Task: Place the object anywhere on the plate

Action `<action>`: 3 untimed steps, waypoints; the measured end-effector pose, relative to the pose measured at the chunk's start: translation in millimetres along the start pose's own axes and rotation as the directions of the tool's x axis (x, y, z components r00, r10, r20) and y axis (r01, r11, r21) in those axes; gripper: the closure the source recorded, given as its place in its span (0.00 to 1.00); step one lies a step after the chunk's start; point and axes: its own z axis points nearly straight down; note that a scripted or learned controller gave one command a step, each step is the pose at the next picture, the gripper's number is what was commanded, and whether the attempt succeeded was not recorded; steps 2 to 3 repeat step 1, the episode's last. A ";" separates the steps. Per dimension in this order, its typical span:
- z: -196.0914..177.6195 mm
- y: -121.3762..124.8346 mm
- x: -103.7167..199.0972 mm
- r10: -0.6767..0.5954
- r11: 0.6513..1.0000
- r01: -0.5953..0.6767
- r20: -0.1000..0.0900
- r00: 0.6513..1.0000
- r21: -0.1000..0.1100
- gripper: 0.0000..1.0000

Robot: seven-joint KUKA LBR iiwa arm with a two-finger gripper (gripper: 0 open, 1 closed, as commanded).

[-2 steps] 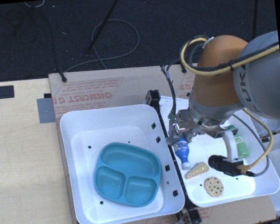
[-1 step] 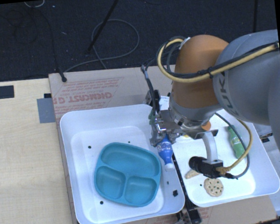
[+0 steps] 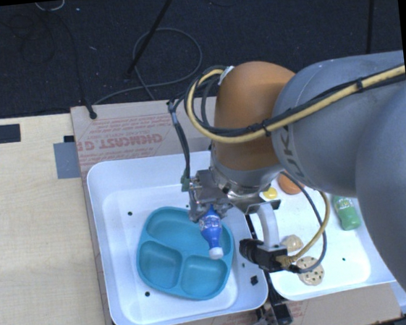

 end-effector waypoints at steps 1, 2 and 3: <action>-0.3 0.3 -2.2 0.003 1.000 -0.003 0.002 1.000 0.000 0.00; -0.3 0.3 -2.2 0.003 1.000 -0.003 0.002 1.000 0.000 0.00; -0.3 0.3 -2.2 0.003 1.000 -0.003 0.002 1.000 0.000 0.00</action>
